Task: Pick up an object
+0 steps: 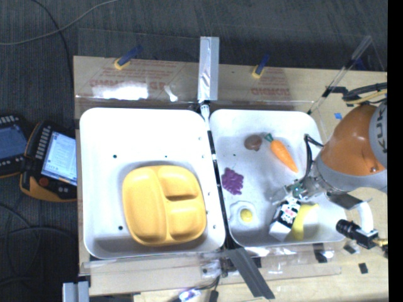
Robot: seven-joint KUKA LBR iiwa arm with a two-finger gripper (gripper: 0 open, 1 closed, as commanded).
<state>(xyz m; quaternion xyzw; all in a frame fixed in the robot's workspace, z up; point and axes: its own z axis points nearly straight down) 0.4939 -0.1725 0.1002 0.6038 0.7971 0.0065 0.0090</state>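
Gripper (296,190) low over boxy carton (285,218), fingers perhaps obscured, tapered orange carrot (283,154) near

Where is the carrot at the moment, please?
The carrot lies in the right bin, toward its far side, just right of a brown lump and up-left of the tool.

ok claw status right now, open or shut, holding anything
claw: cannot be told; it sits low in the right bin, just above the milk carton and yellow piece.
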